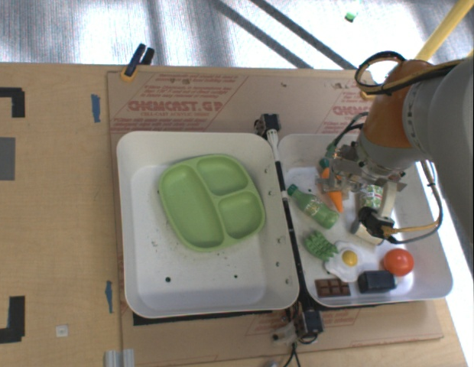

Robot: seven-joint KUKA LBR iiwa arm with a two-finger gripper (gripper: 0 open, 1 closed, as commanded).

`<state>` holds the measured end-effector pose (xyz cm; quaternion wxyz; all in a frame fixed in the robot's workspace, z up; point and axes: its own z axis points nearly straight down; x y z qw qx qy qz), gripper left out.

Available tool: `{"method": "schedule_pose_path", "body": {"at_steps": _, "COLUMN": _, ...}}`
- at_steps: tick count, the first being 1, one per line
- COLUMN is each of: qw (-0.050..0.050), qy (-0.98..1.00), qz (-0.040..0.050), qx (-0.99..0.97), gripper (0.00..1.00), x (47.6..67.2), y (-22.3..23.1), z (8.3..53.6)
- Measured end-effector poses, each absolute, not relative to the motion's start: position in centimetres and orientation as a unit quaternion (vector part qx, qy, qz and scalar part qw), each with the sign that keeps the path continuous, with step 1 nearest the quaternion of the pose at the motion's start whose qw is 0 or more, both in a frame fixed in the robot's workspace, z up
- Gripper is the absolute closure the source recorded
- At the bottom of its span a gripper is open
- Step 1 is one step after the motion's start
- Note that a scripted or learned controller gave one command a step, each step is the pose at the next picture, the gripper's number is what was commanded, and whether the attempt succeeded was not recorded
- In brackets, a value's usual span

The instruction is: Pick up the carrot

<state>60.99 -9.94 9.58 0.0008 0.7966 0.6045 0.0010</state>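
Near edge of right bin (439,285): you had brown chocolate bar (332,287), black block (376,281), red tomato (398,261), fried egg (347,258). Further in: green bottle (312,207). Carrot (336,199) sat just right of bottle, under tool (352,180). Tool fingers: can't tell. Left bin (137,228) held green plate (212,201).

Before you, a cardboard-topped counter (61,228) with black tape marks (9,102), sunlit ribbed grey floor (183,21) beyond.
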Motion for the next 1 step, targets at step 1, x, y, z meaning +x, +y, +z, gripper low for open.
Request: {"method": "schedule_pose_path", "body": {"at_steps": 1, "qw": 0.001, "qy": 0.589, "qz": 0.0005, "qx": 0.808, "gripper": 1.0, "x": 64.07, "y": -4.73, "z": 23.63}}
